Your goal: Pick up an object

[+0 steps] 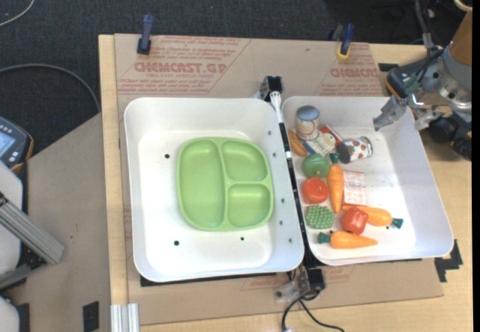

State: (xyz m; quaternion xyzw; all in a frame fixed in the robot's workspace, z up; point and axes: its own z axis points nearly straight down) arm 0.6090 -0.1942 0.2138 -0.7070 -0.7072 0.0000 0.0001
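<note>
Object to pick: nothing is chosen yet as far as I can judge, and every candidate lies in the right bin (420,173), bunched along its left side beside the divider. From my seat I see a small can (306,121) at the top of the pile, a red-and-white item (355,148) just right of it, a green round piece (316,166), a tomato (314,190), an upright carrot (336,186), a flat printed packet (354,188), a green dotted piece (319,216), a red pepper (353,220) and a second carrot (352,241) lying along the bottom. The left bin (150,173) holds a green divided plate (224,183). The gripper (391,112) hangs over the upper right part of the right bin, apart from the pile, with nothing held between its fingers; at this slant I cannot tell how far apart they stand. So I'd call the task barely begun: the approach, the descent onto one item, the closing and the lift all remain.
</note>
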